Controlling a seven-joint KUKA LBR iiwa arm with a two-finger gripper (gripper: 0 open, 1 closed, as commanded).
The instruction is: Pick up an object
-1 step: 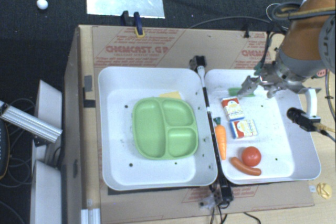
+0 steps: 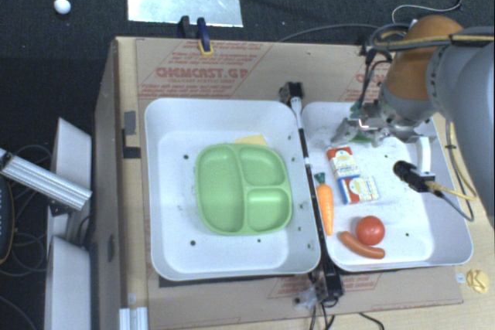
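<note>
From where I stand the pick looks barely begun. The grey arm (image 2: 456, 81) reaches in from the right, and its gripper (image 2: 362, 131) hangs low over the far end of the right bin (image 2: 421, 224), just beyond the small carton (image 2: 348, 174). Whether the gripper is set wide or narrow I cannot tell, as the metalwork there is a blur from this angle. I can make out nothing caught in it either. Everything that might be taken lies flat on the floor of that bin. The carton is nearest the gripper, and the carrot (image 2: 326, 206) sits beside it along the bin's left wall. The tomato (image 2: 371, 229) is closer to the near end, with the sausage (image 2: 362, 245) just in front of it. The left bin (image 2: 166, 189) holds a green divided plate (image 2: 242, 188) with a bit of something yellow (image 2: 251, 141) peeking out behind it, well apart from the gripper (so not a likely target, I'd guess). By my reckoning the carton is the object in play. What is left is nearly the whole job: settling over the carton, closing on it, and lifting it clear of the bin.
</note>
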